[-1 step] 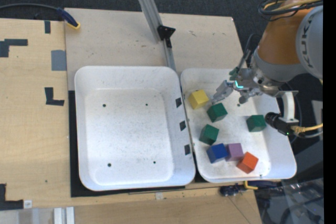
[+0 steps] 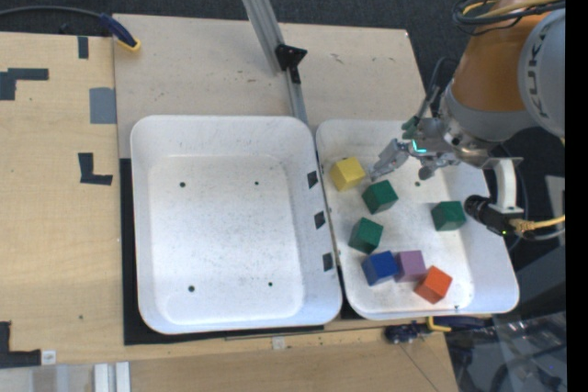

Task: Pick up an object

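Observation:
Several small cubes lie in the right bin [image 2: 487, 289]: a yellow one [image 2: 347, 173], green ones [image 2: 379, 196] [image 2: 367, 233] [image 2: 448, 215], a blue one [image 2: 379, 266], a purple one [image 2: 411, 263] and an orange one [image 2: 434, 284]. My gripper [image 2: 409, 164] hangs over the bin's upper middle, just right of the yellow cube and above the nearest green cube. It is open, and I see nothing between its fingers [image 2: 388, 161].
The left bin [image 2: 147, 197] sits beside the right one, with black clips along the shared rim. A slanted metal rail [image 2: 262, 9] runs down to the bins' top edge. A blue and yellow cable end [image 2: 121, 31] lies on the bench at the far left.

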Motion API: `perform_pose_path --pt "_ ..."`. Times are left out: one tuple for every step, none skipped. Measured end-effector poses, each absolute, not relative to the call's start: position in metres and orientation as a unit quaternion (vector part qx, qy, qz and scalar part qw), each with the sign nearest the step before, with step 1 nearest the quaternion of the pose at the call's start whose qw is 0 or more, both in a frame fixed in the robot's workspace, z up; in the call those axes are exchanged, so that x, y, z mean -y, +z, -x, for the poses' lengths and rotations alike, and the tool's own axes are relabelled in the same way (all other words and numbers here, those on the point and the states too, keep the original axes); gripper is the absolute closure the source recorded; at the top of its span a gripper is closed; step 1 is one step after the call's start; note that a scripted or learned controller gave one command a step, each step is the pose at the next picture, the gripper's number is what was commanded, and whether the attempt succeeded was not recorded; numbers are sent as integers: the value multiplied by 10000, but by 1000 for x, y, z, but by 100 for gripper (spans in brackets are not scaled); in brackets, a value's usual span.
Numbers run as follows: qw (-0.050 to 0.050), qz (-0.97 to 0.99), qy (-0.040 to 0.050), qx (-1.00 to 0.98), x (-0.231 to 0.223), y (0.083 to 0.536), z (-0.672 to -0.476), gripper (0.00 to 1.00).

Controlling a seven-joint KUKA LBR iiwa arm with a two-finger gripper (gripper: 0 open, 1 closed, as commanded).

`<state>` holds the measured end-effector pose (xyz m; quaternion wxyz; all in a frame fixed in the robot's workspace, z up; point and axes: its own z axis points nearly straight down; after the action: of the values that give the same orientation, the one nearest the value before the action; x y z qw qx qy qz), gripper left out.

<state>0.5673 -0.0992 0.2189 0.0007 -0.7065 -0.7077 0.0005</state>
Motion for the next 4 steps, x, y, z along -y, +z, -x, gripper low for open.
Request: perform_pose_path --pt "22 7064 23 7078 94 167 -575 0" --pt "-76 7077 -7 7065 97 112 -580 0" --pt "-113 7063 -61 7078 97 114 -585 0" --pt "-123 7059 -70 7081 96 124 -585 100"
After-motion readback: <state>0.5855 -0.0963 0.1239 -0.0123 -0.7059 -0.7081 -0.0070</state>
